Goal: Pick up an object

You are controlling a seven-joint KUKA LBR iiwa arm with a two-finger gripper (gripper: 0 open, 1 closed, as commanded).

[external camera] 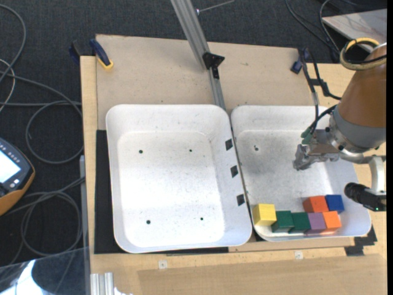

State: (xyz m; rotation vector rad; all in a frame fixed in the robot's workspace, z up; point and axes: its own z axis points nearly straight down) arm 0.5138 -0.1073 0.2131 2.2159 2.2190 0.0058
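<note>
Several coloured blocks lie along the front of the right bin point(270, 128): a yellow block point(265, 213), a green block point(291, 221), a purple block point(317, 222), an orange block point(331, 220), a red-orange block point(317, 204) and a blue block point(334, 202). My gripper point(302, 160) hangs over the middle of the right bin, above and behind the blocks, apart from them. Nothing shows between its fingertips.
The left bin point(123, 118) stands beside the right one, with a ridge and black clips between them. A slanted metal pole point(195, 32) rises at the back centre. Cables and a black bracket point(363, 195) sit by the right edge.
</note>
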